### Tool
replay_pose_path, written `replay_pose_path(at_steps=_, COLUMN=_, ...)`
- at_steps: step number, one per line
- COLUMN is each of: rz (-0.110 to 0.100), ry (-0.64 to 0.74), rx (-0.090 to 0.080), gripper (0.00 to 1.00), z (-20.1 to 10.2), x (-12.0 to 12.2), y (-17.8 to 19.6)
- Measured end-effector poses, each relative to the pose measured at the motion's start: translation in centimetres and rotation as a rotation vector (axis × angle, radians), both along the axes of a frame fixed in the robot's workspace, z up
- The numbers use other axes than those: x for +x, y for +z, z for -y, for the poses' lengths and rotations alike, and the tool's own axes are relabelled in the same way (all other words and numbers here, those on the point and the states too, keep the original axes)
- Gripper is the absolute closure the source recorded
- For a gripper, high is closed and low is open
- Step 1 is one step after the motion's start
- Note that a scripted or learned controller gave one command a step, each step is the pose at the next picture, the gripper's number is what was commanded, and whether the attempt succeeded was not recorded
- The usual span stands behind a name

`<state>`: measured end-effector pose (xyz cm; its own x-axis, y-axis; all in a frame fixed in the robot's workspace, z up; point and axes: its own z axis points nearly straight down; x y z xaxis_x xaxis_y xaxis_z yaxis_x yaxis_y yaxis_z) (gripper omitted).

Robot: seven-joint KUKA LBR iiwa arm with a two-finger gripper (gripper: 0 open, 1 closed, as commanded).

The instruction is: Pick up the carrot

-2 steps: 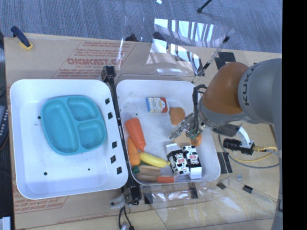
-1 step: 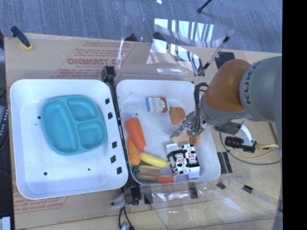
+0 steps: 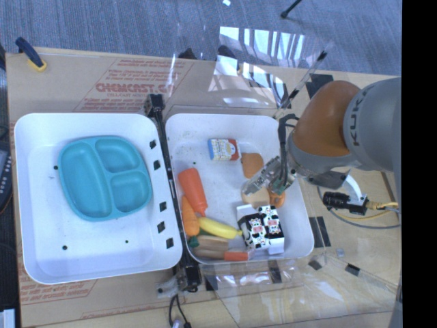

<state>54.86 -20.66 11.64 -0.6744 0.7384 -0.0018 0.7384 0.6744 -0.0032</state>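
The carrot (image 3: 193, 188) lies at the right bin's (image 3: 225, 123) left wall, so the gripper (image 3: 261, 181) (grip state unclear, nothing visibly held) should cross left and close across its width.

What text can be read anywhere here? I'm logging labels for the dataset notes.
"CHEMCAST" in red on the brown protective paper behind the left bin; the smaller red lines around it are too blurred to read.
"KU", the start of a word cut off, on the grey arm.
The small carton in the right bin carries print too small to read.
The black-and-white patterned box shows no readable words.
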Motion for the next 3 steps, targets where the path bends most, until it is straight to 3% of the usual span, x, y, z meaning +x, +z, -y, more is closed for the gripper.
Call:
replay_pose_path(at_steps=1, rz=-0.001, ry=0.218, rx=0.002, gripper=1.0, z=-3.5, x=-2.1, y=-2.3)
replay_pose_path(at_steps=2, rz=-0.001, ry=0.386, rx=0.003, gripper=1.0, z=0.4, x=-7.1, y=-2.3)
replay_pose_path(at_steps=3, rz=-0.001, ry=0.386, rx=0.003, gripper=0.0, z=0.4, x=-7.1, y=-2.3)
